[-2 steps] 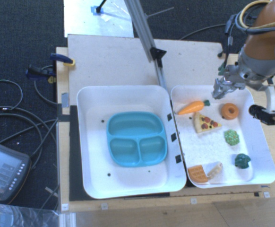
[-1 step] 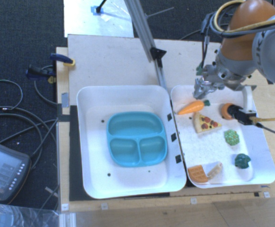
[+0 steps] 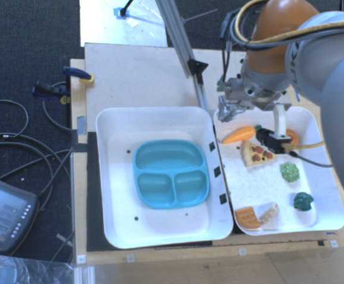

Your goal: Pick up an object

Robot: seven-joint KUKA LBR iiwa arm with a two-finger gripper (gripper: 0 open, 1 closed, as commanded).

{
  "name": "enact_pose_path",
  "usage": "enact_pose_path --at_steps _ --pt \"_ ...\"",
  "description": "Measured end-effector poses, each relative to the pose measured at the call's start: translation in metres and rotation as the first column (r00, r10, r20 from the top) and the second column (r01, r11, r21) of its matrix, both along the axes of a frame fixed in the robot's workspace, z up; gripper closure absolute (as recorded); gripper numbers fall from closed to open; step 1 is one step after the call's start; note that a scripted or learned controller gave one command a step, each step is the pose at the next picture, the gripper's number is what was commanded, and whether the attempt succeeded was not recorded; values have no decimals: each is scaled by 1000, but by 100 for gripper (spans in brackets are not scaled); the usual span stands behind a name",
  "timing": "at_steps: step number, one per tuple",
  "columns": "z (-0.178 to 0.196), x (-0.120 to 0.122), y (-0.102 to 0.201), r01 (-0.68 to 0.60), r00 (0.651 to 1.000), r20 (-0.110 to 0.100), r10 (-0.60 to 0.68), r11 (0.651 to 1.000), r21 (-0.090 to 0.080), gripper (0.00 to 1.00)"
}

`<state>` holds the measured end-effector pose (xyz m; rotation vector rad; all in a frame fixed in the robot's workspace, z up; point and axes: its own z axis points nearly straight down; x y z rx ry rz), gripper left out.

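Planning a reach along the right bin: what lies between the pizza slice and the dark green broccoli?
In the camera view, a light green bumpy piece lies between the pizza slice and the broccoli.

Single fixed camera, mounted above the bench (image 3: 130, 76), looking down at a slant. Mid-range: both white bins (image 3: 110, 218) fit centre frame, floor visible at left, arm (image 3: 320, 46) entering upper right.

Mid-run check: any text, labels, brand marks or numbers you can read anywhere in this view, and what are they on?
No text in this view can be read.
Teach pendant on the floor at lower left: its screen shows content, too small and blurred to read.
Blue divided plate, white bins and the arm: no markings can be made out.
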<state>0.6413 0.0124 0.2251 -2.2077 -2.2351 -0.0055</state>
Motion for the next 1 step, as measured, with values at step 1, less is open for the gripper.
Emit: enact_pose_path --at_steps 1 --pt "-6 -7 55 1 1000 -2 -1 1000 0 100"
